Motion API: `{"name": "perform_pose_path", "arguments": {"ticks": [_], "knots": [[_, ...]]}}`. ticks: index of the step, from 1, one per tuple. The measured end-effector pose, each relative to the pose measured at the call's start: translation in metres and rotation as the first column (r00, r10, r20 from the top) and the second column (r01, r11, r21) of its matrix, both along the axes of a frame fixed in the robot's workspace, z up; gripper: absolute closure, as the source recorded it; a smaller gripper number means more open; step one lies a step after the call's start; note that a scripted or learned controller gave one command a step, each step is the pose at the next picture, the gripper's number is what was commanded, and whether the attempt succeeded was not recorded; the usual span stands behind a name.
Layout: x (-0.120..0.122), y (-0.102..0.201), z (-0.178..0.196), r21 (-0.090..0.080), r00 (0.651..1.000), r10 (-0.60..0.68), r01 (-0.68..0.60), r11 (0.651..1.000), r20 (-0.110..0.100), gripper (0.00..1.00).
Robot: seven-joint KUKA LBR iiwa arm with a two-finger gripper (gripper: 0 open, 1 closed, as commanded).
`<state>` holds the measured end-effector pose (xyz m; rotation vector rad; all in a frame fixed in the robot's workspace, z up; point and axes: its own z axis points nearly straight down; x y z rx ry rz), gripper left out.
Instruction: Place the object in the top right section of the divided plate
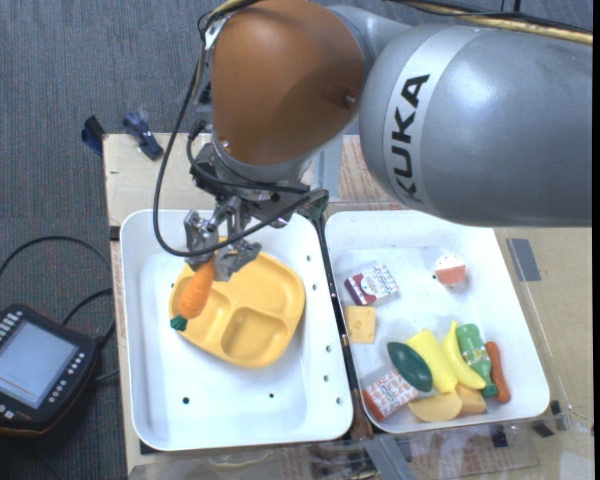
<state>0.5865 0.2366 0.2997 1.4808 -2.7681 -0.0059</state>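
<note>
You see the pincer [220, 251] over the yellow plate [265, 313] in the left bin [150, 388], fingers clamped on the top of the carrot [194, 290], which slants across the plate's left edge, green tip poking past the rim

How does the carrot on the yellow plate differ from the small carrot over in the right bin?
The carrot on the divided plate looks larger and plumper; the small carrot in the right bin is thin. The plate carrot lies by itself at the plate's left edge, just below the gripper; the small one is packed against other toy food. Both are orange toy carrots lying aslant.
</note>
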Motion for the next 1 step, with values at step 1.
{"name": "perform_pose_path", "arguments": {"ticks": [1], "knots": [[0.0519, -0.0275, -0.0087, 0.002, 0.986, 0.169, -0.169, 0.986, 0.005, 1.0]]}}
